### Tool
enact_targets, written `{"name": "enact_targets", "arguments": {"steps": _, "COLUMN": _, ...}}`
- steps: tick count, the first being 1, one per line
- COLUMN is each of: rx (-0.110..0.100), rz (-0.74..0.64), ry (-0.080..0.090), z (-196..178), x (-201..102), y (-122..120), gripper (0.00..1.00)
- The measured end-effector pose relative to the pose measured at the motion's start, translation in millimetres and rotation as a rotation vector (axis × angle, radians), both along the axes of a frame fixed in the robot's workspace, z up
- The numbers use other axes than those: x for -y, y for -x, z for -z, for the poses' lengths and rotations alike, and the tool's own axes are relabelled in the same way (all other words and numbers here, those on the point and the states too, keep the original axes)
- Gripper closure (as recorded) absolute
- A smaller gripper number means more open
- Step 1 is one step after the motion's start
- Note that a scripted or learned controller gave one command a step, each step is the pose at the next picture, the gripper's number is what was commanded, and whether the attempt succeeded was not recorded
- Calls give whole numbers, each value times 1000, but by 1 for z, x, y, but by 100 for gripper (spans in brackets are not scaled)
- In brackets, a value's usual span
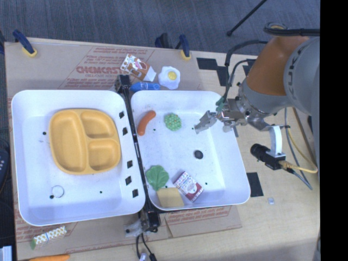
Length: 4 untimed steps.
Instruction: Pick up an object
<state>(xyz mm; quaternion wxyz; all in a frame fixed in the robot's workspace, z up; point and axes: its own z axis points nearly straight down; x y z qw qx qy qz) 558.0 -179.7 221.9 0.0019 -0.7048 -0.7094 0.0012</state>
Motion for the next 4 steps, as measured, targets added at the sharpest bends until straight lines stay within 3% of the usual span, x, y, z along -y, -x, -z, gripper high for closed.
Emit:
{"name": "enact_targets", "arguments": {"steps": 1, "rx": -3, "rz": 306, "ry": 0, "z": 116, "x": -35, "y": -24, "gripper": 0}}
{"name": "enact_targets", "arguments": {"steps": 2, "rx": 2, "rz": 77, "ry": 0, "z": 130, "x": -79, "y": -75, "gripper": 0}}
{"name": "enact_targets", "arguments": {"steps": 4, "rx": 2, "rz": 77, "ry": 0, "z": 130, "x": -79, "y": -75, "gripper": 0}}
